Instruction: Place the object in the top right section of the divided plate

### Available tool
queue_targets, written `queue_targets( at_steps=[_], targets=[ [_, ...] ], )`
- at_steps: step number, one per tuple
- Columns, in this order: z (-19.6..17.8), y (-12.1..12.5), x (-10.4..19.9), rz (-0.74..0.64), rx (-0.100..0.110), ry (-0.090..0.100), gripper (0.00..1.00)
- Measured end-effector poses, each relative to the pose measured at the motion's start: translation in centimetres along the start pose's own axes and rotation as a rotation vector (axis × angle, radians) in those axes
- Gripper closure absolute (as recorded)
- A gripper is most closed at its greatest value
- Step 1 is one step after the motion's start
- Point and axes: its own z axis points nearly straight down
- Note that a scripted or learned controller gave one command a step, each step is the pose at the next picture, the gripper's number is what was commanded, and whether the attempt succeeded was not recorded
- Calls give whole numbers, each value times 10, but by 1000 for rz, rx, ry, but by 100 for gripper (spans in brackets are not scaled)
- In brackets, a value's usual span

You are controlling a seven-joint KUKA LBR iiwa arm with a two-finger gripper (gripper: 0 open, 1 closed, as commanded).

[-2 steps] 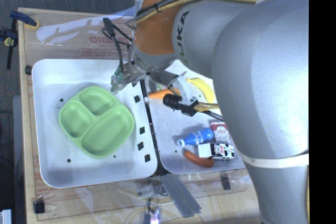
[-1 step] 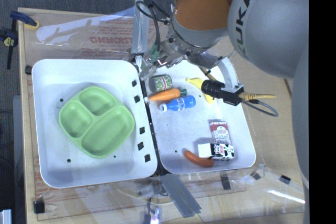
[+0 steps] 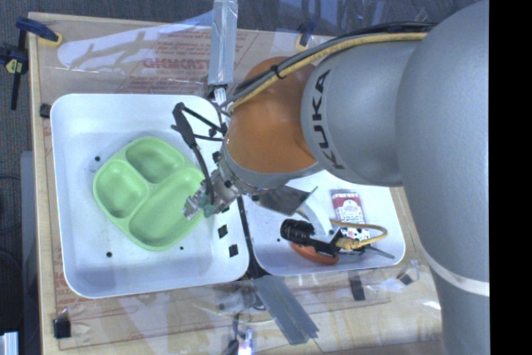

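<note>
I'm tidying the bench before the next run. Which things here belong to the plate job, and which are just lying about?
Job:
green divided plate in the left bin
gripper at the plate's right edge

Lying about, right bin:
red card box
black-and-orange tool

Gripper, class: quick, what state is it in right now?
Gripper: over the right edge of the green divided plate in the left bin; open or shut cannot be told.
</note>
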Motion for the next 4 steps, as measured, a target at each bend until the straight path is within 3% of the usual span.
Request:
queue_targets(
  at_steps=[1,2,3,4],
  targets=[
    [-132,-23,-40,12,-5,-3,100],
    [-21,33,-38,205,1,0,100],
    [0,-22,-21,489,2,1,100],
    [0,0,-69,643,0,0,100]
  ],
)
